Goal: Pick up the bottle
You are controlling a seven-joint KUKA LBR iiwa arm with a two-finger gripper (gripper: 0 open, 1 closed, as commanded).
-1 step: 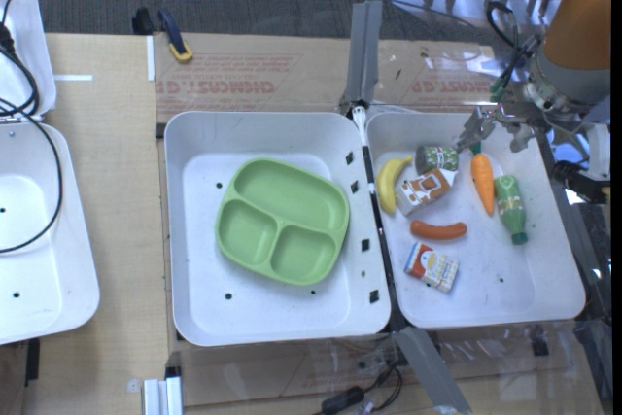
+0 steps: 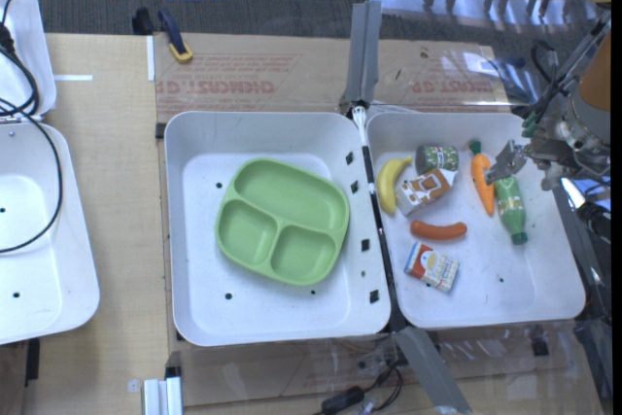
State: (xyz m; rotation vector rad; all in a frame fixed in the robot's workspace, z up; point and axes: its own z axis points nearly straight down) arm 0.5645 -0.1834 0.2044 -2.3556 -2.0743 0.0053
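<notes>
Cardboard-topped bench [image 2: 253, 78] carries everything, with dark carpet beyond its far edge. Biggest on it are two shallow white plastic bins side by side: the left bin [image 2: 194, 238] and the right bin [image 2: 544, 296]. In the left bin sits a light green three-compartment plastic plate [image 2: 282, 221], about central. Over to the right bin now, where the grey arm reaches in from its right edge, and the gripper [image 2: 530, 162] hangs near the far right corner; whether its fingers are apart or together I can't tell from up here.

Now the target: the green plastic bottle [image 2: 509, 205] lies flat toward the right bin's right side, long axis running far edge to near edge, cap at the near end. It sits just beside and nearward of the gripper, so my read is a short reach toward the near edge, fingers straddling the bottle across its width.

Close company: an orange toy carrot [image 2: 482, 185] lies alongside its left flank. Further left, a yellow toy banana [image 2: 390, 184], a red toy sausage [image 2: 438, 229], a small white-and-orange carton [image 2: 431, 266].
</notes>
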